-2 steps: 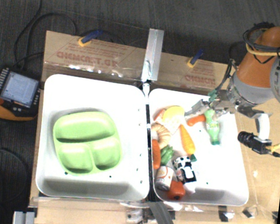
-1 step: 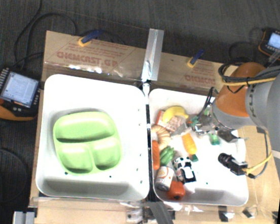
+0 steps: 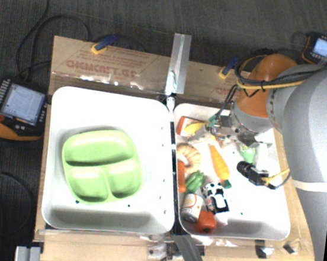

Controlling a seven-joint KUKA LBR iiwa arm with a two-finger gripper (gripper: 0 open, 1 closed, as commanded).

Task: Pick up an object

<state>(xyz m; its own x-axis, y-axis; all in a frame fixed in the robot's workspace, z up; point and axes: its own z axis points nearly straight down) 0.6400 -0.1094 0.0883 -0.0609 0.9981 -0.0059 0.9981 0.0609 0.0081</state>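
Observation:
My gripper (image 3: 222, 130) hangs low over the far part of the right bin (image 3: 259, 220), just above the top end of an orange carrot (image 3: 219, 163). A yellow and red piece (image 3: 190, 126) lies to its left in the bin's far left corner. A curled tan pastry-like toy (image 3: 188, 154) sits by the left wall. Nearer the front lie a green toy (image 3: 195, 180), a black and white cow figure (image 3: 216, 199), a small can (image 3: 190, 206) and a red piece (image 3: 205, 222). Nothing shows between the fingers.
The left bin (image 3: 65, 105) holds a green divided plate (image 3: 101, 164). An upright metal post (image 3: 179, 63) stands behind the wall between the bins. The grey arm (image 3: 314, 123) covers the right bin's far right side. The right bin's near right floor is bare.

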